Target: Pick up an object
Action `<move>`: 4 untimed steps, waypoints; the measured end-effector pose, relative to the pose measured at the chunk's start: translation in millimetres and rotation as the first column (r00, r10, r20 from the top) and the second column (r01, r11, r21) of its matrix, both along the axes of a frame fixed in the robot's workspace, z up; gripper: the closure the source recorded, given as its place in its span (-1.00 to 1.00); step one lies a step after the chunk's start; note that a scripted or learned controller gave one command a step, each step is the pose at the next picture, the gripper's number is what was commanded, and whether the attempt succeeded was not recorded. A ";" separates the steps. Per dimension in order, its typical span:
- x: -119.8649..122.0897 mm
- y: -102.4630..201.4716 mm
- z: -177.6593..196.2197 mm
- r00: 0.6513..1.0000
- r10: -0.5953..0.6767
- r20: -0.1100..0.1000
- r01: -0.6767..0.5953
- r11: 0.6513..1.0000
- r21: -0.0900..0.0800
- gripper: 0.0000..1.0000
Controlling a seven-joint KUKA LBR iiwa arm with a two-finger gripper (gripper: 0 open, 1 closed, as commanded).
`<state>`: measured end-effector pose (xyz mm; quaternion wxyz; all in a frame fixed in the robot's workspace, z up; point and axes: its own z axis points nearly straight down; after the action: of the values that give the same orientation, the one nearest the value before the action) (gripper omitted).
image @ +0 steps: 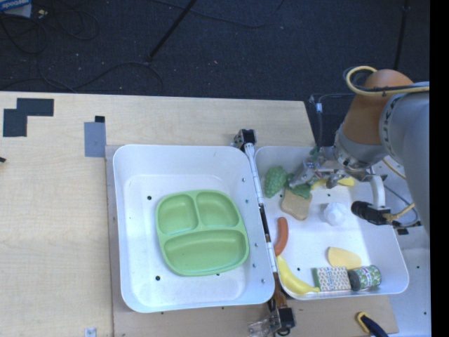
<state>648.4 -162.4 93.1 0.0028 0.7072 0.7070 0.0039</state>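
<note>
Camera view: jaws (317, 174) low over right bin (393, 272) upper left corner, can't tell if apart or together; nearest pick is green leafy toy (275, 180) just left of them, tan bread piece (295, 204) just below, both in that bin.

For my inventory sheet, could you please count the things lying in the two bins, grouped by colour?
Green: 2, the divided plate and the broccoli
Yellow: 3, the banana, the wedge, the small piece
Red: 1, the sausage
Tan: 1, the bread
White: 1, the lump
Patterned: 1, the can
Total: 9
</note>
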 end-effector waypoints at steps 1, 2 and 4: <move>-4.3 -51.2 133.4 1.000 0.000 -0.013 0.000 1.000 -0.002 -1.00; -3.6 13.5 2.8 1.000 0.001 -0.010 -0.001 1.000 -0.001 -1.00; -2.0 -14.6 5.6 1.000 0.001 -0.013 -0.001 1.000 0.003 1.00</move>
<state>646.4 -177.0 98.7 -0.0028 0.7067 0.7075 0.0002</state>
